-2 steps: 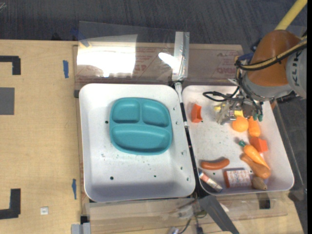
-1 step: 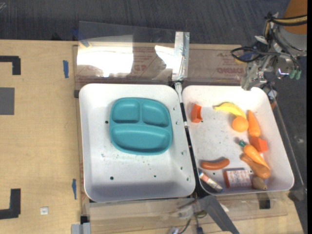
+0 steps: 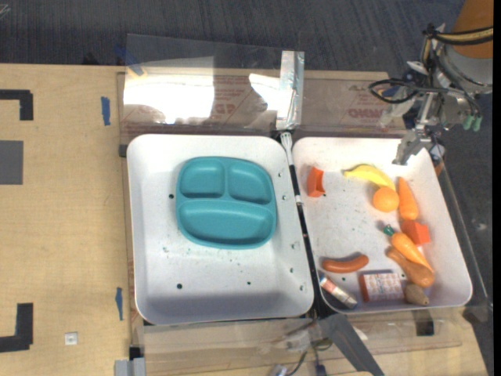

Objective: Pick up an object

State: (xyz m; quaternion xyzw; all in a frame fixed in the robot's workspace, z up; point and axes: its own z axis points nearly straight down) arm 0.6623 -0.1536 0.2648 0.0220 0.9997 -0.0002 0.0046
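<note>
Over in the right bin [image 3: 450, 210] sits the clutter to pick from: a yellow banana [image 3: 368, 175] near the back, an orange ball [image 3: 384, 200] just in front of it, and a carrot [image 3: 407, 197] touching that ball's right side. Further forward, a second carrot [image 3: 410, 254] lies slanted, with a small orange-red block [image 3: 420, 231] between the two carrots. A sausage [image 3: 344, 264] rests toward the front left, a red-labelled can [image 3: 380, 285] lies on its side beside it, and a small brown piece [image 3: 416, 294] sits at the front right. An orange cup [image 3: 315, 181] stands by the bin's left wall. Up at the back right corner, the end effector [image 3: 410, 149] hangs above the bin's rim, nothing between its fingers; whether they're apart or together, I cannot tell from this angle. Arm [image 3: 462, 45] reaches in behind it, cables trailing. Next door, the left bin [image 3: 149, 272] carries a teal divided plate [image 3: 227, 202], lying flat. Both bins rest on the desk [image 3: 55, 210]
</note>
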